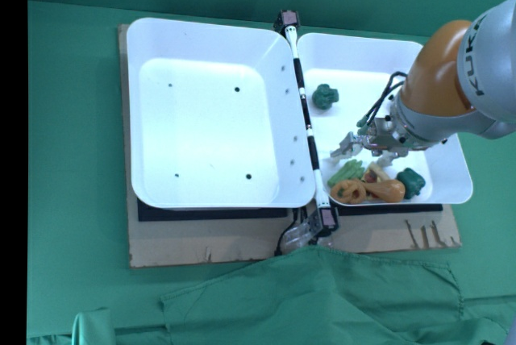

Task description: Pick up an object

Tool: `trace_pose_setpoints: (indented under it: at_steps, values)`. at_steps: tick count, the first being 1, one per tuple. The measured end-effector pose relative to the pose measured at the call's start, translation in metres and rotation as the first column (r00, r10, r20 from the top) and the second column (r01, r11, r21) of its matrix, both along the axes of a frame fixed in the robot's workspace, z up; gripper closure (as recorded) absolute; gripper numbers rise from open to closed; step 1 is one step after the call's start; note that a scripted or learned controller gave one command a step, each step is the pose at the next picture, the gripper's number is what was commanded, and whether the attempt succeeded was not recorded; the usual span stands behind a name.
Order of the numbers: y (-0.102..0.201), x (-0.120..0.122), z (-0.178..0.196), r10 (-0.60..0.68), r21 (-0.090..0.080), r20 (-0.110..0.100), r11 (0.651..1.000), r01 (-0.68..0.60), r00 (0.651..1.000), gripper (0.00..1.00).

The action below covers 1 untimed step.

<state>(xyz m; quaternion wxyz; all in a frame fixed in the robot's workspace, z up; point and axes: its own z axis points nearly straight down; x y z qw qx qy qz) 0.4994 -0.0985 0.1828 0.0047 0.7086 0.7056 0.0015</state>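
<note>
The right bin holds several small toy foods. A dark green broccoli piece lies near its left wall. At the front lie a light green pod, an orange ring-shaped piece, an orange squash-like piece and another dark green piece. My gripper hangs over the front left part of this bin, just above the green pod, fingers spread apart with nothing between them.
The left bin sits beside the right one, with a black-and-white divider bar between them. Both rest on a cardboard sheet. A green cloth bunches up at the front.
</note>
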Motion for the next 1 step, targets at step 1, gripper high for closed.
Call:
trace_pose_setpoints:
  at_steps: [1]
  values:
    - [0.0009,-0.0226,0.002,-0.001,-0.002,0.015,1.0,0.001,1.0,0.0]
